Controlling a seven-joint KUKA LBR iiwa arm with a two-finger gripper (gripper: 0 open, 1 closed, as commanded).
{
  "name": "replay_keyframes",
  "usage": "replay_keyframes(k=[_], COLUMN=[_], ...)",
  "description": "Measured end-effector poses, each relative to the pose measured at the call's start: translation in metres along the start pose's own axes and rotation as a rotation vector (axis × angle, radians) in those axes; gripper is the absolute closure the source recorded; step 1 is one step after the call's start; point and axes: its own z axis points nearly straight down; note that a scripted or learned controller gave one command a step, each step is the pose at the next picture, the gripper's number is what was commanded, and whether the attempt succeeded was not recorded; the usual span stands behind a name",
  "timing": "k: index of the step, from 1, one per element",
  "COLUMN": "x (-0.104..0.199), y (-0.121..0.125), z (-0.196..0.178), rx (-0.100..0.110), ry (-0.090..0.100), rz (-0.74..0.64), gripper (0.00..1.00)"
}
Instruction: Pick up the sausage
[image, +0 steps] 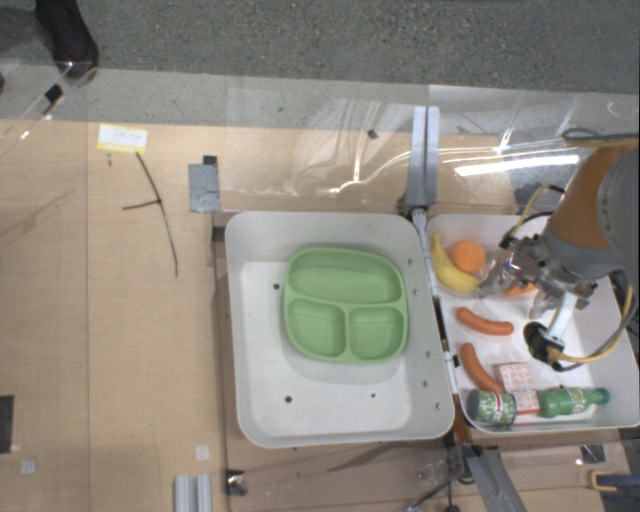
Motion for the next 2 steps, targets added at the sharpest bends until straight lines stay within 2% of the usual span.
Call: replay_keyframes(k=[1,2], x=[0.012,0.012], y=[-0.065,-0.063], z=[0.001,-0.01], rx=[0.003,-0.001], ry=[0.0,0.0], rz=[-0.097,-0.096], gripper=[0.0,1.0])
